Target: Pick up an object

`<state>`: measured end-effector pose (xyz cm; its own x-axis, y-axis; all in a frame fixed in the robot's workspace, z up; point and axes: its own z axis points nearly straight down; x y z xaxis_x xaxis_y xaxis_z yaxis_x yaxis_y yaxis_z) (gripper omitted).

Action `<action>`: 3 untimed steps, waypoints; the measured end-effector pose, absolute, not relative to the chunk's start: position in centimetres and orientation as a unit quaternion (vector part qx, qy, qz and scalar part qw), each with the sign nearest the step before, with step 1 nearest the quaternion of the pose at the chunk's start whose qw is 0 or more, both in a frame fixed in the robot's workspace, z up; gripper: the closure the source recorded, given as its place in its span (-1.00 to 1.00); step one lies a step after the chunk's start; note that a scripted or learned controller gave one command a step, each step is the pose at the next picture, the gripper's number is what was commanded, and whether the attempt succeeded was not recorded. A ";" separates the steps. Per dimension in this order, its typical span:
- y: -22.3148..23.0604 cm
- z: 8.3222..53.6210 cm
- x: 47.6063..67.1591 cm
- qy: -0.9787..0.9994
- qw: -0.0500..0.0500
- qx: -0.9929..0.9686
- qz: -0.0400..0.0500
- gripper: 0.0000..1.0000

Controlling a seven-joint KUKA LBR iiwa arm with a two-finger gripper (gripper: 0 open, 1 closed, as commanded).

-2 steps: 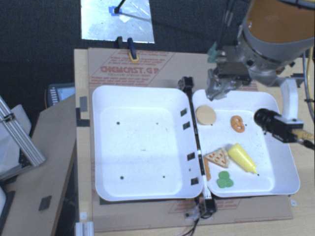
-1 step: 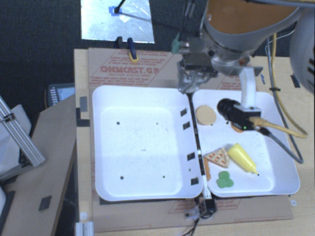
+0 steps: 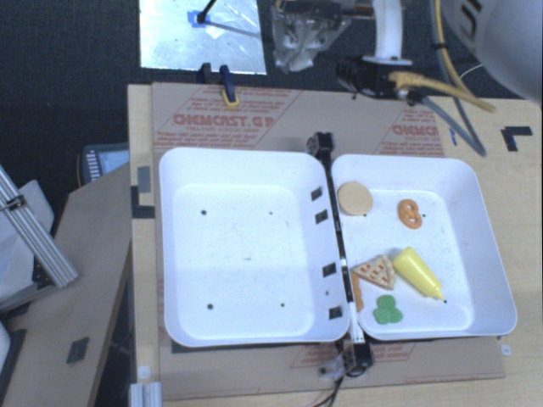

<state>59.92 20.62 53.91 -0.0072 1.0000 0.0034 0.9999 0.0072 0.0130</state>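
Observation:
The right bin [image 3: 484, 227] holds several small items. A round tan biscuit [image 3: 355, 198] lies near its back left corner and an orange pretzel [image 3: 410, 214] lies to the right of it. Toward the front are a yellow squeeze bottle [image 3: 417, 272] on its side, a tan waffle wedge [image 3: 375, 271] touching it, a thin orange strip [image 3: 357, 293] by the divider and a green leaf shape [image 3: 388, 311]. My gripper [image 3: 301, 41] hangs high at the top of the view, beyond the bins' back edge and far from all the items, with nothing visibly in it.
The left bin [image 3: 170, 227] sits beside the right one, joined by a black clipped divider [image 3: 331, 236]. A shiny metal sheet [image 3: 199, 24] lies behind the bench. Cables and a yellow hose [image 3: 424, 83] run at the back right.

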 end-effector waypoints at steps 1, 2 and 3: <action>23.6 53.5 59.4 0.710 0.000 0.705 0.002 1.00; 13.4 53.6 53.8 0.705 0.000 0.709 0.000 1.00; 20.3 53.5 54.5 0.710 0.000 0.704 0.002 1.00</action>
<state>54.54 20.33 53.48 -0.0095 1.0000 0.0022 1.0000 0.0095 0.0022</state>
